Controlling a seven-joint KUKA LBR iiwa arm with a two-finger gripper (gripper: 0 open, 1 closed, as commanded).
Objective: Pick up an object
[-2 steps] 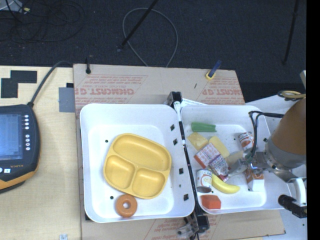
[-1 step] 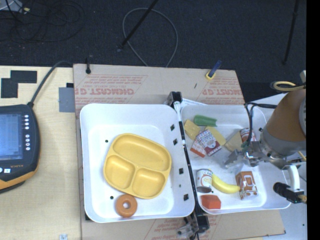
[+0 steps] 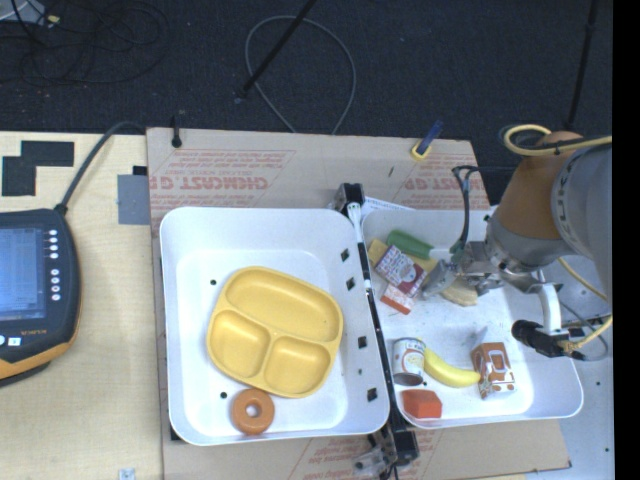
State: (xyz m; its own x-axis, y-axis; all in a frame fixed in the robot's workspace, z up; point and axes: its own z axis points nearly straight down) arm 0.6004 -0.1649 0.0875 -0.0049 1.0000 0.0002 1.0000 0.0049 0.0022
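1. the arm (image 3: 560,203) is reaching in from the right, over the right bin (image 3: 560,403).
2. the left bin (image 3: 190,258) is holding a yellow divided tray (image 3: 275,330) and a donut (image 3: 251,410).
3. the gripper (image 3: 440,278) is sitting low at the right bin's upper left, touching or just beside a red-and-white packet (image 3: 400,271) and a tan piece (image 3: 462,293); jaw opening cannot be told, and no held item is showing.
4. candidate objects are lying near: green item (image 3: 410,242), banana (image 3: 450,371), can (image 3: 408,358).
5. judgement: centering on one item before closing is avoiding a pinch on two.

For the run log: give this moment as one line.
arm: over right bin | gripper: near green item | grasp: unconfirmed | left bin: yellow tray, donut
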